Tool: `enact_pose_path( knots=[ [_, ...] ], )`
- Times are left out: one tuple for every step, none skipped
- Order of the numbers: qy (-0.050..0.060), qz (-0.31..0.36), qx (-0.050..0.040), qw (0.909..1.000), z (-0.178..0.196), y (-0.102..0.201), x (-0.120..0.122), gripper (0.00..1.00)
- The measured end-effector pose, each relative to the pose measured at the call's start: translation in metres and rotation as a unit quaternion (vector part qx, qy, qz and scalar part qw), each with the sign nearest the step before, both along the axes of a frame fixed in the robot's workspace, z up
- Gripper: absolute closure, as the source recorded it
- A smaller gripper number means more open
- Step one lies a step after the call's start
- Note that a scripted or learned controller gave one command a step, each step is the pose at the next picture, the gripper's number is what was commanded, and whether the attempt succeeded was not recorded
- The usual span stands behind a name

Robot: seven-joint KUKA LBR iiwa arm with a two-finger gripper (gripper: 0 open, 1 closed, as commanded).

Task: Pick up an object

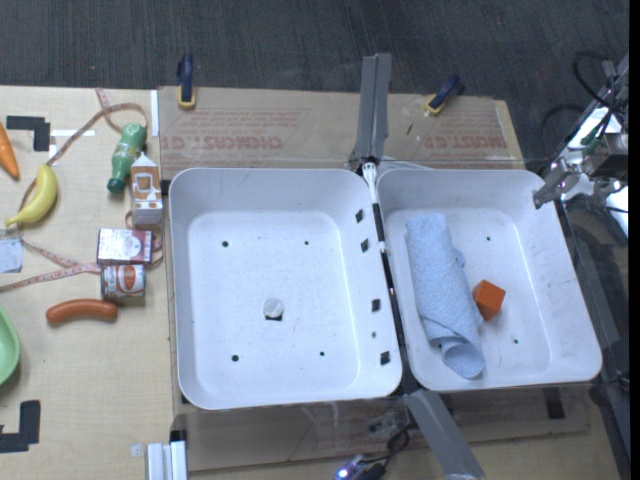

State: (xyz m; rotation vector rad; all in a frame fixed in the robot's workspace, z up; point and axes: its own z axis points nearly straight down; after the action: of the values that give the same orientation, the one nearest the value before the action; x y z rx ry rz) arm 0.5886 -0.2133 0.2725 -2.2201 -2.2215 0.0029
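Note:
In the right bin (540, 258) a light blue cloth (443, 286) lies lengthwise, its near end rolled up. A small orange block (488, 298) rests against the cloth's right side. The left bin (200, 268) holds one small pale round piece (274, 310) near its middle.
A grey post (374, 108) stands at the back where the two bins meet. Cables and a metal bracket (575, 168) hang over the right bin's far right corner. On the wooden table to the left lie a banana (34, 196), a green bottle (125, 153), small cartons (145, 193), a can (123, 281) and a sausage (82, 312).

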Motion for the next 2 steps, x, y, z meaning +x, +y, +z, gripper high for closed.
enact_pose_path(
  knots=[
    [0.001,0.032,0.0005,0.9995,-0.095,0.029,-0.038,0.00],
    [-0.001,0.041,0.0005,0.9991,-0.181,0.046,-0.064,0.00]
  ],
)
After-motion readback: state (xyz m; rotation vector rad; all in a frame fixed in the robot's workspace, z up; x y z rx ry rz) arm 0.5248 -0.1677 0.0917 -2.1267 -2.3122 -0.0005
